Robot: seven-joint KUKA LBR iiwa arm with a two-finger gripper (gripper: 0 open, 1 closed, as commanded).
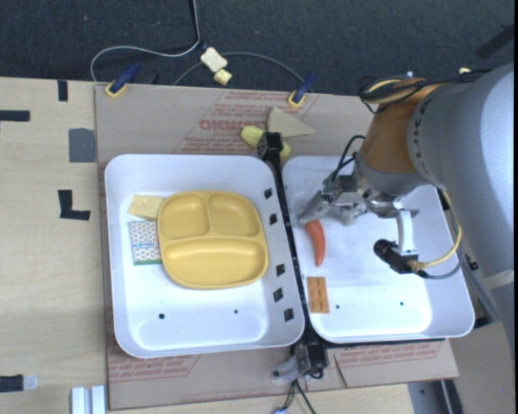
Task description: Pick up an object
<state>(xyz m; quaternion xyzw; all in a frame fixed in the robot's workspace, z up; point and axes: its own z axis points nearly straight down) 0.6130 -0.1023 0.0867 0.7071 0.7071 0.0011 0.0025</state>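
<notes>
Right bin (414, 313): spread fingers (313, 208) poised just above the carrot (316, 242).

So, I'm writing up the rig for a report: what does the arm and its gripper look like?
The arm is bulky, rounded and light grey, with an orange-brown band above the wrist. The gripper is grey metal with thin fingers. A yellowish cable loops beside the wrist to a small black part.
</notes>
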